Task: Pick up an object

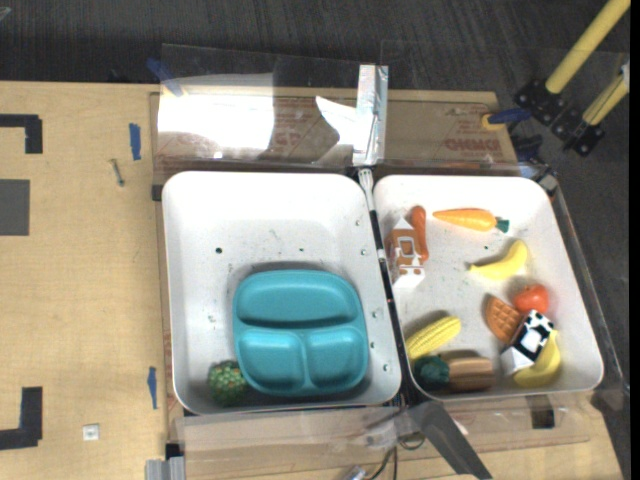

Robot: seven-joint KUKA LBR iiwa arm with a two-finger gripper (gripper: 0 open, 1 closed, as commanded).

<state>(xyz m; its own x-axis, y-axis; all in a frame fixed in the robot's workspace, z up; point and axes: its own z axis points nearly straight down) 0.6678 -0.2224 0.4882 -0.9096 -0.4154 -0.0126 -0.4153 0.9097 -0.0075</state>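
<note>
The right bin [455, 280] holds several toy foods. A carrot [468, 218] lies at the back, with a banana [504, 261] in front of it. An orange sausage [417, 226] and a small white and orange piece [404, 253] lie by the left wall. Near the front are a corn cob [433, 334], a dark green piece [433, 371] and a brown loaf [470, 372]. At the right sit a tomato [533, 298], a waffle-like piece [503, 317], a black and white item [533, 336] and a yellow fruit [545, 363].
The left bin [200, 228] holds a teal divided tray [298, 330] and a green knobbly toy [227, 381] in its front left corner. A clear plastic panel [260, 123] stands behind the bins. A yellow and black stand [575, 78] is at the top right.
</note>
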